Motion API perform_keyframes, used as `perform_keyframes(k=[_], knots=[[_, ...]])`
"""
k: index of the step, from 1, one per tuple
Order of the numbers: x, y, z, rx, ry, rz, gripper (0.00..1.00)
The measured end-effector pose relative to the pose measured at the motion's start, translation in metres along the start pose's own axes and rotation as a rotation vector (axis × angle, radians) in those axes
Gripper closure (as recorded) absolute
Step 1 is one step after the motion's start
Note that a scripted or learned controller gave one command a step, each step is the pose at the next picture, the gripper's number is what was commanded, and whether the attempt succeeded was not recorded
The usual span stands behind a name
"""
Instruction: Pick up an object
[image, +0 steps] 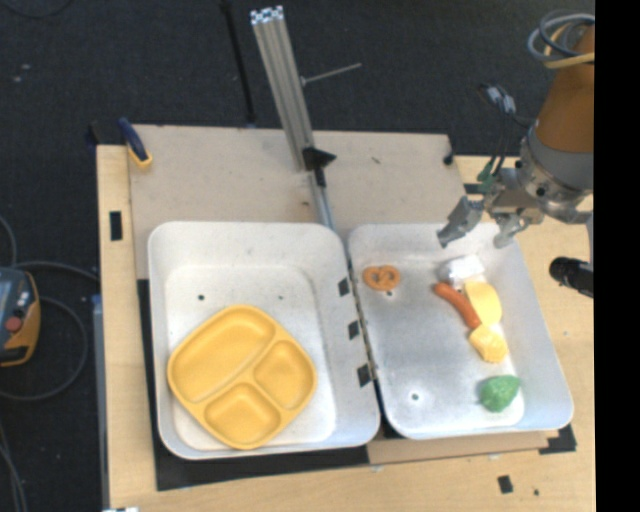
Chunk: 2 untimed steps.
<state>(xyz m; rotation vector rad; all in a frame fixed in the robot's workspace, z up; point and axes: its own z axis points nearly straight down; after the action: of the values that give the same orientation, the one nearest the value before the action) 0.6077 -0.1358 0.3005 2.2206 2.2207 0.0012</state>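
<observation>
The right bin (430, 400) holds several small items. A brown pretzel (381, 277) lies near its left wall, and a small white piece (463, 268) sits by the far right. Below that are an orange carrot-like stick (457, 302), two yellow chunks (483, 300) (489, 343) and a green lump (499, 392). My gripper (480, 228) hovers over the bin's far right corner, just above the white piece. Its fingers are spread open and nothing is between them.
A yellow three-compartment plate (241, 375) lies in the left bin (250, 245). A slanted aluminium post (290, 95) rises behind the bins. The arm's orange band (566, 110) stands at the upper right.
</observation>
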Motion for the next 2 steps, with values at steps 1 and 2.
perform_keyframes(k=[1,2], knots=[[-0.003,0.004,0.043,0.003,-0.002,0.001,0.00],[-0.001,-0.002,0.104,0.005,-0.001,0.001,0.00]])
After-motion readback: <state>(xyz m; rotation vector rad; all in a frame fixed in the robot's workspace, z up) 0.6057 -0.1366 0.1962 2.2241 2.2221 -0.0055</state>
